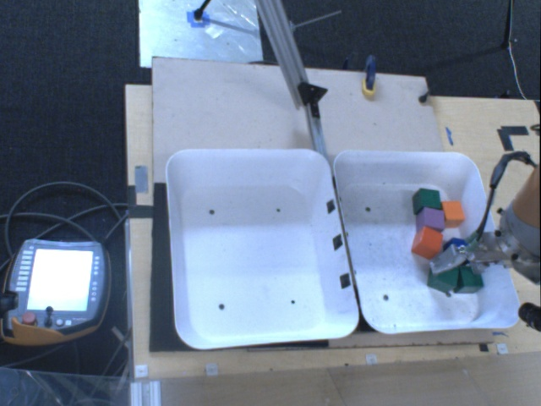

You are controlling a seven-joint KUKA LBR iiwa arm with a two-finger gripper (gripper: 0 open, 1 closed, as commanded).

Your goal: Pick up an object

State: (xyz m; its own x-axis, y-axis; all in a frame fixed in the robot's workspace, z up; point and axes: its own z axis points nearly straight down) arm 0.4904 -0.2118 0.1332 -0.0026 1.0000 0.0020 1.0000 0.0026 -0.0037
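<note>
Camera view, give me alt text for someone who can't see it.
The robot's hand reaches from the right into the right bin, low over a cluster of blocks in green, purple, orange and blue. The left bin sits beside it.

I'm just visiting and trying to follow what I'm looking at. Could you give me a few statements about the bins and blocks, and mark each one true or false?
1. The blocks lie in the right bin. True.
2. The purple block sits in the left bin. False: it is in the right bin, among the others.
3. The gripper is over the blocks near the right bin's right side. True.
4. All the blocks are green. False: there are also orange blocks and a purple one.
</note>
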